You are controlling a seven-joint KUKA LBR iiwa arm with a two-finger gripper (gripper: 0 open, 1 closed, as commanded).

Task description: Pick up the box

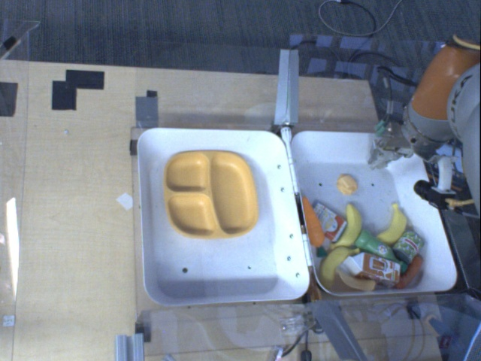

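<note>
Box (376, 268), a small orange-and-white carton, lies in the right white bin (323, 153), well below the grey gripper (385, 156). I cannot tell how the gripper stands. Yellow bananas (348, 228) touch the box. A little tan ball (346, 184) sits nearer the gripper.

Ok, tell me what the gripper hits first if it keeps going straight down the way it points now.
Most likely bare floor of the right bin. The gripper hangs over the bin's far right corner, apart from the small round cookie and the pile at the near end. Depth is hard to judge from this slant.
</note>
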